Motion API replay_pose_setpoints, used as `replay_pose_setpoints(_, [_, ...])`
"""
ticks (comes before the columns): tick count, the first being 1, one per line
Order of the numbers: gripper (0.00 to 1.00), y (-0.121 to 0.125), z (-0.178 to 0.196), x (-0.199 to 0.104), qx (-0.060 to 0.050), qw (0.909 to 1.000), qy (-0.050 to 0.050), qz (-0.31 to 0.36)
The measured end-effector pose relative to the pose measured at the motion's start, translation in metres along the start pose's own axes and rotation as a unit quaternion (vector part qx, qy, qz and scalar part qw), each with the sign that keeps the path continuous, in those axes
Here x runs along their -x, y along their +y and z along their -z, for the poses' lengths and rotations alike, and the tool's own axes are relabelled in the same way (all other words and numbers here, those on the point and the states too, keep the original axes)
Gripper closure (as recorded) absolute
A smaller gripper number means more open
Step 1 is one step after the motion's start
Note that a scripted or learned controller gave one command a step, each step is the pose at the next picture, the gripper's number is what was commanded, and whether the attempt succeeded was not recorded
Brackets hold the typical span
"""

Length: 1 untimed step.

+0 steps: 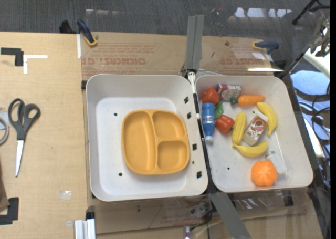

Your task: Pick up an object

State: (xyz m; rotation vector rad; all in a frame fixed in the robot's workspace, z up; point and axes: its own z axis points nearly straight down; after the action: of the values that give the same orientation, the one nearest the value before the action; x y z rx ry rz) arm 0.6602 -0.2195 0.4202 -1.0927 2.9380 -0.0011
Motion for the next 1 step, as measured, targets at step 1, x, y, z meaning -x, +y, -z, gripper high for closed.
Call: replay_pose_setpoints(1, [1.0, 0.008, 0.0342, 0.0075, 0.001, 0.9835, 0.0, 0.181])
